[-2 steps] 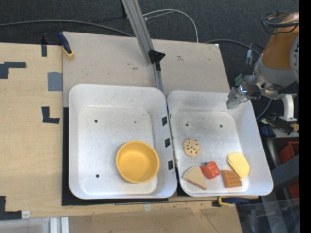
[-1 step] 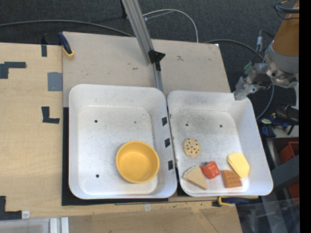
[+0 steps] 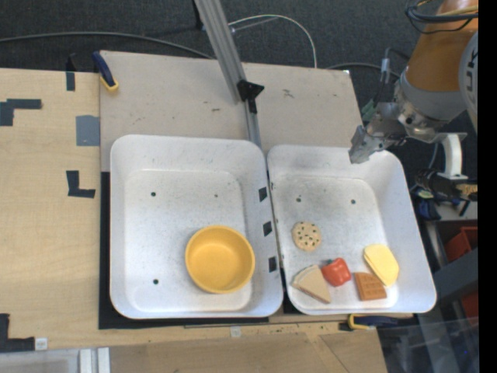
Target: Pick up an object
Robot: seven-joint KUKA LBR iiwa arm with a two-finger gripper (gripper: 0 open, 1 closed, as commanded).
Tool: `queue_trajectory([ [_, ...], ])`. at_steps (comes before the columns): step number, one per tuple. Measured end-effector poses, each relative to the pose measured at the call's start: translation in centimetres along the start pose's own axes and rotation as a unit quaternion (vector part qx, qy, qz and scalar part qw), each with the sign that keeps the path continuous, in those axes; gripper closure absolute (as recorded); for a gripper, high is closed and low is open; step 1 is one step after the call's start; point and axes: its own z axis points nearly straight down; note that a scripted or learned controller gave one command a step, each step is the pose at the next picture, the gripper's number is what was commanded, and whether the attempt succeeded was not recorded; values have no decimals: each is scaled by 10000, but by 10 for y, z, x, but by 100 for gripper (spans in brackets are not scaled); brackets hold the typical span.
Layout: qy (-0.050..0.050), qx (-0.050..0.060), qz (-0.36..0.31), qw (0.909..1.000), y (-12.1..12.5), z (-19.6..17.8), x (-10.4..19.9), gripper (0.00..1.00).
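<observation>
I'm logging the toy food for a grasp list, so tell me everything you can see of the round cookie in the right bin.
The cookie is a small flat disc, tan with dark chip-like specks on top, probably plastic toy food. It lies flat on the floor of the right bin, toward its left side, near the middle front to back. It sits alone: nothing touches it, and the sandwich wedge and red piece lie apart from it, nearer the front edge.

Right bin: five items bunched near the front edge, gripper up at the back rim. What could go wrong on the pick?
1. The tomato touches the sandwich wedge and sits close to the waffle; descent may nudge neighbours or grab two.
2. The cookie lies flat, so it may slip.
3. The gripper hangs over the right bin back rim; a low traverse could clip it.
</observation>
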Motion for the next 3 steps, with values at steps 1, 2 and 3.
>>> queue_trajectory([
  [1, -2, 8, 5, 10000, -15, 2, 47, 100],
  [2, 0, 8, 3, 10000, -21, 1, 94, 100],
  [3, -3, 12, -3, 10000, -33, 3, 151, 100],
])
